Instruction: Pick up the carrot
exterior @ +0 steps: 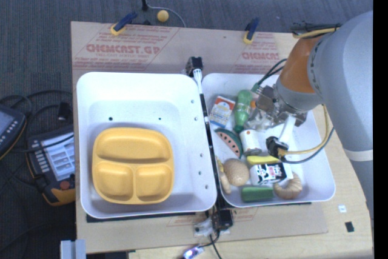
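Nearest me, the right shallow white bin (324,191) holds a green plastic cucumber (257,193) and a beige potato (236,171). Farther in, the grey two-finger gripper (267,121) hangs low over the clutter, and I cannot tell how its jaws stand. I can't single out the carrot among that clutter. I'd expect light, stiff, slick plastic, best gripped mid-body across its width.

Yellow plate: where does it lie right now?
In the camera view, the yellow plate lies in the left-hand bin, toward its front edge.
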